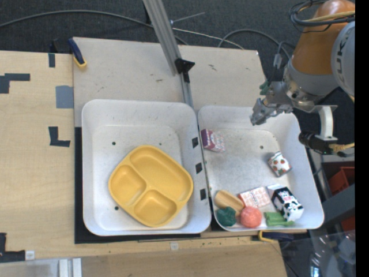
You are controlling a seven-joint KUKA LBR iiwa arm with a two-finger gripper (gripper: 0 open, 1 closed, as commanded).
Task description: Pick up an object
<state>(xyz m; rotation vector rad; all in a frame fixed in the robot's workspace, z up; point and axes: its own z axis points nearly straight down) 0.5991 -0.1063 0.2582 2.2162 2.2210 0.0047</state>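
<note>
Hand hangs tilted over the right bin's far rim — nothing gripped.

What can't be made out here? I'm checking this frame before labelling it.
- Gripper: fingers too small and dark to tell open or shut.
- Small box: print too blurred to read.
- Green item: partly hidden behind the cow-print carton.
- Arm: cut off by the right edge.

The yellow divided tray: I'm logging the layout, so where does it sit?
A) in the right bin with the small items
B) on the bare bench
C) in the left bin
C: the yellow divided tray lies inside the left bin, apart from the small items.
</note>
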